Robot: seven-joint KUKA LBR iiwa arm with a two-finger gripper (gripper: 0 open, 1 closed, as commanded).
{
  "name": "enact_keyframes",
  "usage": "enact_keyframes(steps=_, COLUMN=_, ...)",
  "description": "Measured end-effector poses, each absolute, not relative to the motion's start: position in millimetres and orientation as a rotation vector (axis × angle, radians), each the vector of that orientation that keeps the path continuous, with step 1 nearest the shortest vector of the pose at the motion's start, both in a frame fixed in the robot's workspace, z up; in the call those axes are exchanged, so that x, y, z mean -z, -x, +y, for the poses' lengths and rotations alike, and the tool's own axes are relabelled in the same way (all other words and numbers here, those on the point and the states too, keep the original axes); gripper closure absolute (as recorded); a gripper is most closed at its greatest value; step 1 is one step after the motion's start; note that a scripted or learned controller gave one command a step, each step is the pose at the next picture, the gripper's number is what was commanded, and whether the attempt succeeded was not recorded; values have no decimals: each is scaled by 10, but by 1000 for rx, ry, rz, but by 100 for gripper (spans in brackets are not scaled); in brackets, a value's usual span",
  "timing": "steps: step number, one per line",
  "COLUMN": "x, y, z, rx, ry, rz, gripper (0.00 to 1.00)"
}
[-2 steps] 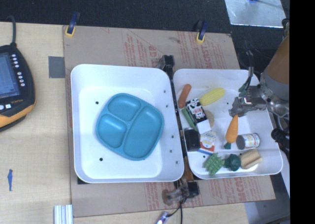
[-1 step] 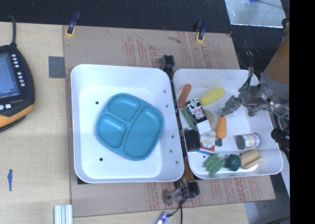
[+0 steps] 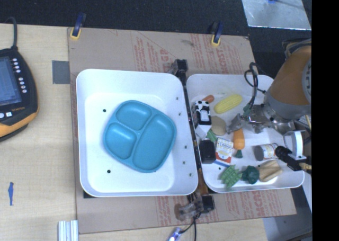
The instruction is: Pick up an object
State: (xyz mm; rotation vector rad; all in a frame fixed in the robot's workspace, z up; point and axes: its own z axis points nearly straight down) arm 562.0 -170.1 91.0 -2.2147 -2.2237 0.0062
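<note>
Pendant: a black-and-orange teach pendant (image 3: pixel 13 94) lies on the tabletop (image 3: pixel 37 181) at the far 9 o'clock edge, well apart from the bins.
Left bin: a shallow white bin (image 3: pixel 90 176) holds a blue divided plate (image 3: pixel 140 135), lying flat near its centre; nothing else lies in it.
Right bin: the second white bin (image 3: pixel 222 82) sits just beside the first, at 3 o'clock of it, and carries all the small items.
Contents, left to right: a black-and-white toy (image 3: pixel 202 112) and a dark block (image 3: pixel 207 152) near the 9 o'clock wall; a red-and-white packet (image 3: pixel 224 149); a green leafy piece (image 3: pixel 229 175) at 6 o'clock; a yellow corn cob (image 3: pixel 228 103) at 12 o'clock; an orange carrot (image 3: pixel 239 139) near centre; a dark green lump (image 3: pixel 251 173); a tan piece (image 3: pixel 269 170); a small can (image 3: pixel 265 151) towards 3 o'clock.
Arm: the grey arm (image 3: pixel 288 89) enters from 3 o'clock and hangs over the right bin.
Pincer: the pincer (image 3: pixel 241 121) sits low between the corn cob and the carrot; whether its fingers stand apart or together cannot be told, and no item is seen between them.
Step in hand: judged to be the descent or closing on a target near the bin's centre; no lift is evident.
Next move calls for: a firm close on one item, likely the carrot at 6 o'clock of the pincer, then a straight rise clear of its crowded neighbours.
</note>
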Motion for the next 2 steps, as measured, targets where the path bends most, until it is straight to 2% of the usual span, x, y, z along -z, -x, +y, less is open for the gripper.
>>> enact_keyframes(steps=1, x=-1016, y=-5624, z=-1709, rx=-7, ry=2213, rz=-2225, gripper=100)
enact_keyframes(steps=2, x=-1924, y=-6085, z=-781, rx=0, ry=2214, rz=-2226, gripper=100)
